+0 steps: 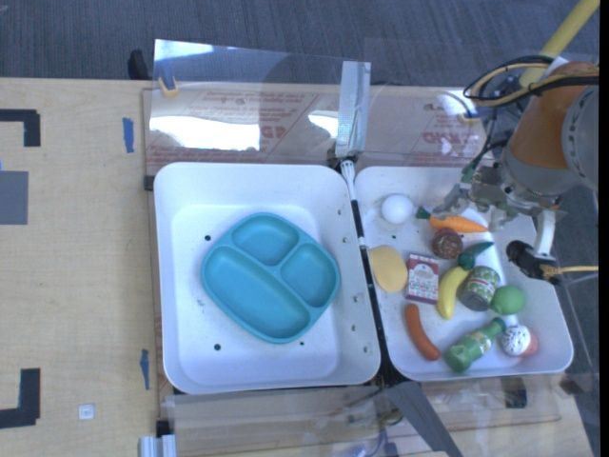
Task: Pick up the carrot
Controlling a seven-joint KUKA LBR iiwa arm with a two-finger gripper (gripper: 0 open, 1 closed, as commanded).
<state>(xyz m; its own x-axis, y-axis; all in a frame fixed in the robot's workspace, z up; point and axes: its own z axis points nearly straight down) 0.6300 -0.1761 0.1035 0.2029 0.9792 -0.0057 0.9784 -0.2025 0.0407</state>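
Approach step — the grey two-finger gripper hangs just above the small orange plastic carrot; jaw state unreadable. Next: lower straight down, close.

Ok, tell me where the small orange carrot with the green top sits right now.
The small orange carrot lies in the right white bin, toward its back edge, right of the white egg and just above the dark brown round piece, directly under the gripper.
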